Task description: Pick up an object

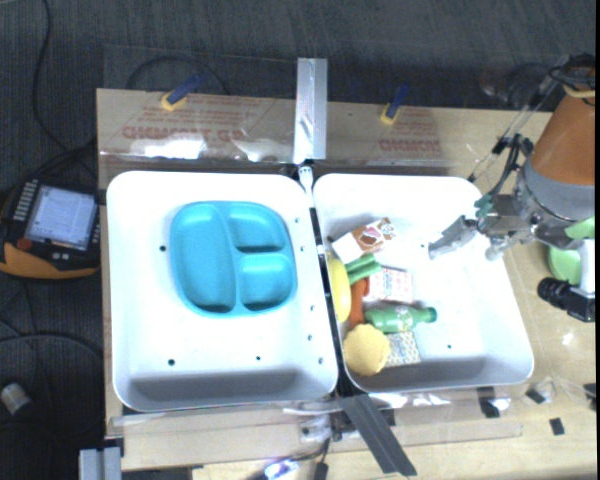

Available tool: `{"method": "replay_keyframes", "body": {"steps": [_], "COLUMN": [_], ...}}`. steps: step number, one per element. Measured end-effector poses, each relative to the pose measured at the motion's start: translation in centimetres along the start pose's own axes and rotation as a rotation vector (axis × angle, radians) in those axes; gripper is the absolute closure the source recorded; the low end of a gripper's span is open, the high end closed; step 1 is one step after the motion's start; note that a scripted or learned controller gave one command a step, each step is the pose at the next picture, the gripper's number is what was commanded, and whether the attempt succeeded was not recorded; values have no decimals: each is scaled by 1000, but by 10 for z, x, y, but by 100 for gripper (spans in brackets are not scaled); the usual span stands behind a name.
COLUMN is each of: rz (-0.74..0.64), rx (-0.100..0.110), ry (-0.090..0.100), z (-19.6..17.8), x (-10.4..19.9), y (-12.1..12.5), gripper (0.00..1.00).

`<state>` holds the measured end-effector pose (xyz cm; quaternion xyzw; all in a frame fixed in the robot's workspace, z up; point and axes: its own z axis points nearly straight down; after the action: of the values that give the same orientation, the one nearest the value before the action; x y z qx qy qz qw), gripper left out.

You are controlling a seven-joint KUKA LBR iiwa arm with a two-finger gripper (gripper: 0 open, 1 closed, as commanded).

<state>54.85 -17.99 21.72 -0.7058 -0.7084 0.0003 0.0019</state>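
The right bin (480,363) holds a pile of small items along its left side. Among them are a red-and-white carton (373,236), a green bottle (400,317), a yellow lemon-like ball (366,348), a white box with pink print (390,285) and a yellow banana shape (337,283). My gripper (443,242) hangs over the right bin's upper right part, to the right of the carton and apart from the pile. Nothing shows in its grasp.
A blue divided tray (235,255) lies in the left bin (140,368). A green strip (363,266), an orange piece (357,304) and a patterned packet (406,346) also sit in the pile. A handheld device (55,223) rests left of the bench.
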Motion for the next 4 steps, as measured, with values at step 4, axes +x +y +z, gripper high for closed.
{"method": "replay_keyframes", "body": {"steps": [4], "rz": [306], "rx": [-8], "ry": [-6], "z": [128], "x": [81], "y": [48], "gripper": [0]}}
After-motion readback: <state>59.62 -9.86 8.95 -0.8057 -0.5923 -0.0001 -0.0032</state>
